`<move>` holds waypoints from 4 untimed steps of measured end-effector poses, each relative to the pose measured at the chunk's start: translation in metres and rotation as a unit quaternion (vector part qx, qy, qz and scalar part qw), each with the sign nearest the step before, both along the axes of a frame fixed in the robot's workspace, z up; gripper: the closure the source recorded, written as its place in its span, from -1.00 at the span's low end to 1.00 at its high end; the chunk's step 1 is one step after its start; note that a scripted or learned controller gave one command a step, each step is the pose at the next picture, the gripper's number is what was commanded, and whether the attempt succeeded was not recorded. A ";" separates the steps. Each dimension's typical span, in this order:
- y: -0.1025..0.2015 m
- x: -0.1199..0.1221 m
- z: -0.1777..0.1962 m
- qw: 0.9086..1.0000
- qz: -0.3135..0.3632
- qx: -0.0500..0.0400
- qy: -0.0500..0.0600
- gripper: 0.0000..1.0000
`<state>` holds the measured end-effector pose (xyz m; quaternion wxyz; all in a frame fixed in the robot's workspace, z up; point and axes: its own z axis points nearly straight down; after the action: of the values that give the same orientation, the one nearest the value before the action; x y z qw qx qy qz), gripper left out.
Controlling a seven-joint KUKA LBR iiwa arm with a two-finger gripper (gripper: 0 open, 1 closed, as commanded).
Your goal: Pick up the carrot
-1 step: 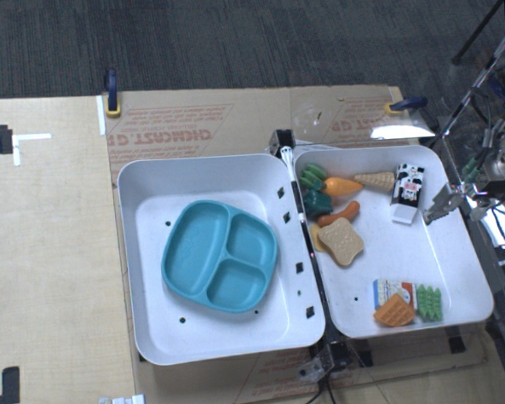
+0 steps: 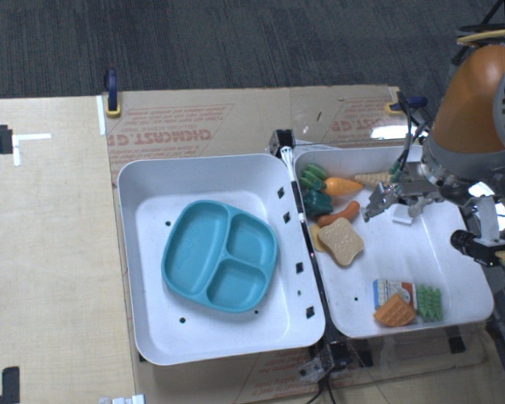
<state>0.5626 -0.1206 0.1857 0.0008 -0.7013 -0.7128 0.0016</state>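
near the far-left corner of the right bin [image 2: 464, 312], the carrot [image 2: 344, 185] lies beside green toys. the tool [image 2: 377, 205] hovers just right of it, fingers spread, pinching nothing. approach step; next it must shift left and descend.

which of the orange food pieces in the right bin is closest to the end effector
The carrot, with green leaves, lying just left of the end effector.

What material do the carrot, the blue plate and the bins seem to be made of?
Carrot: likely moulded plastic, smooth, with even orange colour. Blue plate: probably plastic, matte to slightly glossy, with one flat colour and rounded compartments. Bins: apparently white plastic, smooth, with faint sheen.
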 end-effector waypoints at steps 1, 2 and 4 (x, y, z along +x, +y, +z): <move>0.014 0.096 -0.061 1.000 0.013 -0.001 -0.001 -1.00; 0.008 0.069 -0.087 0.994 -0.111 0.003 -0.007 -1.00; 0.020 0.012 -0.094 0.993 -0.118 0.000 -0.001 1.00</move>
<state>0.5750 -0.1008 0.0919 0.0002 -0.7804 -0.6252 0.0013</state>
